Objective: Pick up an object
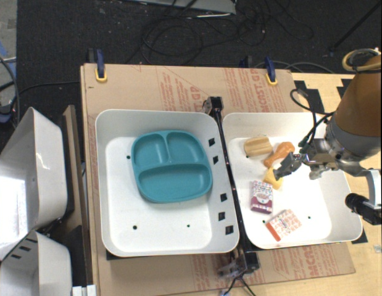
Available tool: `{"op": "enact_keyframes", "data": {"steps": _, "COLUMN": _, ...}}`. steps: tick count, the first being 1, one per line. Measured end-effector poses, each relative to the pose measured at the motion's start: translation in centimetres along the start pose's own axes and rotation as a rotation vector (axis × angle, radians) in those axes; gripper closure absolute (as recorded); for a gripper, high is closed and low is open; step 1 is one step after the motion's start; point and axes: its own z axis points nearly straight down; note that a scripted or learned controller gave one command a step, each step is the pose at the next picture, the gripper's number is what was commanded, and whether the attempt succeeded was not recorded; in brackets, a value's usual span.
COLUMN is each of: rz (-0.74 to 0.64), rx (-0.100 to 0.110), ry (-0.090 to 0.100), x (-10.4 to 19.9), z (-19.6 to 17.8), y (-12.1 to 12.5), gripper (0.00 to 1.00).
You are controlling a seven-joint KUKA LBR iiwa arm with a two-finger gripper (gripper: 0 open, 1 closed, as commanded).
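The pincer (288,166) is hanging over a small yellow piece (273,179); I cannot tell its state. The piece is looking light and stiff, best pinched across its narrow sides.

The scene is seen from one fixed camera, placed high above the bench and tilted downward. Both white bins (110,165) are covered fully, from a moderate distance. The gripper (288,165) is met right of centre, the arm (363,116) behind it.
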Motion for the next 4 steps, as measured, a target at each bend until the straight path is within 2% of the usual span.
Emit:
{"op": "enact_keyframes", "data": {"steps": 1, "rz": -0.003, "rx": -0.012, "ry": -0.002, "x": 0.0, "z": -0.6, "y": 0.2, "gripper": 0.0}}
{"op": "enact_keyframes", "data": {"steps": 3, "rz": 0.0, "rx": -0.006, "ry": -0.001, "x": 0.3, "z": 11.4, "y": 1.3, "gripper": 0.0}}
{"op": "enact_keyframes", "data": {"steps": 4, "rz": 0.0, "rx": -0.009, "ry": -0.001, "x": 0.4, "z": 14.2, "y": 1.3, "gripper": 0.0}}
